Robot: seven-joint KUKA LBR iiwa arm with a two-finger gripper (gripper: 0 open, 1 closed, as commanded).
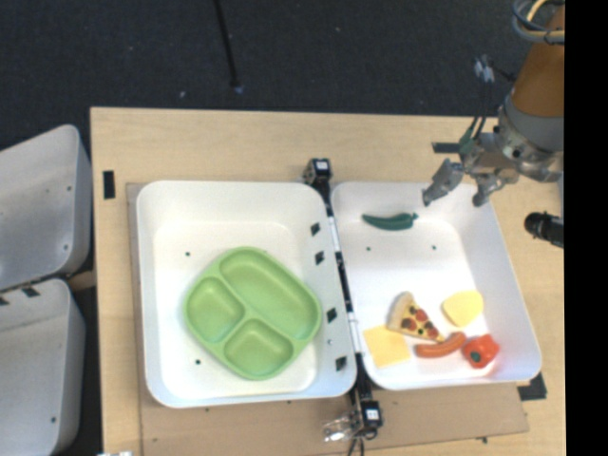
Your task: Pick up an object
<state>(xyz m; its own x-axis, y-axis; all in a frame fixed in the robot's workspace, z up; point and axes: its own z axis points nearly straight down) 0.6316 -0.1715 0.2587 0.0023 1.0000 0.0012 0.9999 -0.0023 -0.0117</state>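
While the arm (pixel 540 84) reaches in from the right, its gripper (pixel 464 186) hangs over the far right corner of the right bin (pixel 503 255). Its two fingers (pixel 439 184) stand apart, with free space between them, and they hold nothing. One finger points down toward the left, the other is just to the right of it.

A dark green chili pepper (pixel 389 220) lies on the floor of the right bin, near its far wall. It is near the left finger, a little to the left and nearer to the camera, but it does not touch it.

Near the front of the same bin a group of toy foods lies close together. A pizza slice (pixel 414 317) with red spots is in the middle. A yellow cheese square (pixel 386 347) lies just beside it on the left, close to the wall between the bins. A pale yellow piece (pixel 463 306) with a rounded shape lies to the right of the pizza slice. A reddish sausage (pixel 439 349) lies in front of the pizza slice, and its right end is touching or almost touching a small red and orange thing (pixel 481 351); I cannot tell what this thing is.

The left bin (pixel 161 255) holds a light green plate with three compartments (pixel 251 312). It lies flat, about in the middle of the bin, a little turned.

Both bins stand side by side on a wooden bench (pixel 114 150), with black clips along the wall where they meet.
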